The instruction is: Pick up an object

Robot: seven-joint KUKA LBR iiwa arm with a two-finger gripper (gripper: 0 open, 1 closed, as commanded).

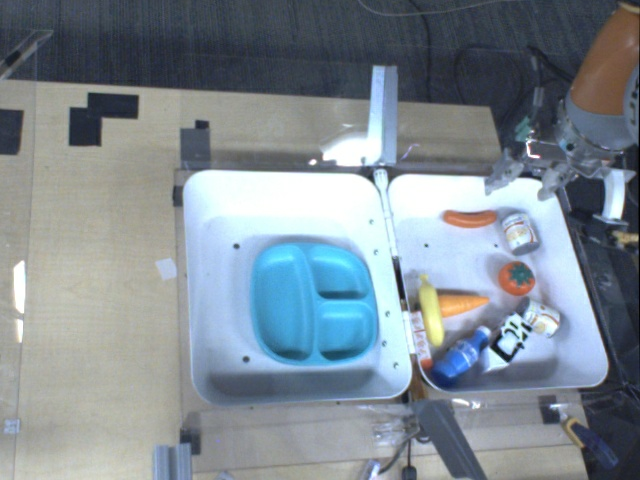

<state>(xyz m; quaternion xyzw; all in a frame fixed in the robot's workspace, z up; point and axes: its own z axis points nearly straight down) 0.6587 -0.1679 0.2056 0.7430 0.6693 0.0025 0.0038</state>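
- Two shallow white bins sit side by side on the bench: the left bin [215, 218] and the right bin [585, 318], meeting along a central divider.
- Inside the left bin lies a blue divided tray [312, 303], roughly central, with three compartments (one long, two smaller).
- Near the far edge of the right bin lies an orange-red sausage-shaped toy [470, 219], and just beside it, toward the right edge, a small can [518, 232].
- Below the can — toward the middle of the bin's right side — sits a tomato-like toy [516, 277] with a green top.
- Along the right bin's left edge rests a yellow banana [431, 311], with a carrot [462, 304] touching it and pointing toward the bin's centre.
- By the near edge lies a blue bottle [459, 358], next to a black-and-white box [512, 339] and a small white-lidded jar [543, 319].
- The gripper [528, 177] hovers over the far right corner of the right bin, its two fingers spread apart with nothing between them; the nearest object is the sausage-shaped toy, lying apart from the fingertips.
- The arm's orange band [605, 63] shows above the wrist at the upper right.
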